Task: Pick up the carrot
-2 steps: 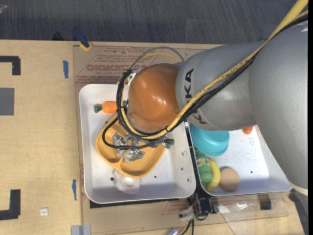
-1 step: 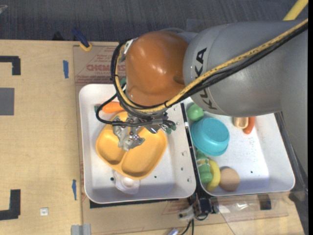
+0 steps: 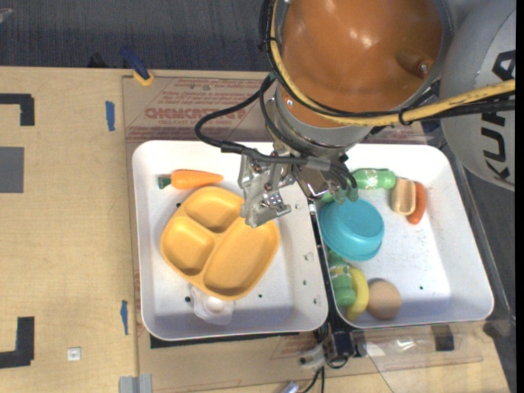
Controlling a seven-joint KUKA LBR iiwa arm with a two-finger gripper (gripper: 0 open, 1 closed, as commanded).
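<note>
The carrot [image 3: 193,178], orange with a small green top at its left end, lies at the back of the left bin [image 3: 151,244], just behind a yellow divided plate [image 3: 218,241]. My gripper [image 3: 262,203] hangs over the right part of that bin, above the plate's right edge and to the right of the carrot. Its metal fingers [image 3: 248,188] point down with a narrow gap and nothing between them. The arm's orange band hides the bin's back right corner.
In the right bin [image 3: 467,244] lie a teal bowl [image 3: 352,228], a green object [image 3: 372,178], a hot dog [image 3: 408,199], a yellow-green toy [image 3: 350,289] and a tan egg-like ball [image 3: 383,298]. A pale object [image 3: 211,305] peeks out under the plate's front.
</note>
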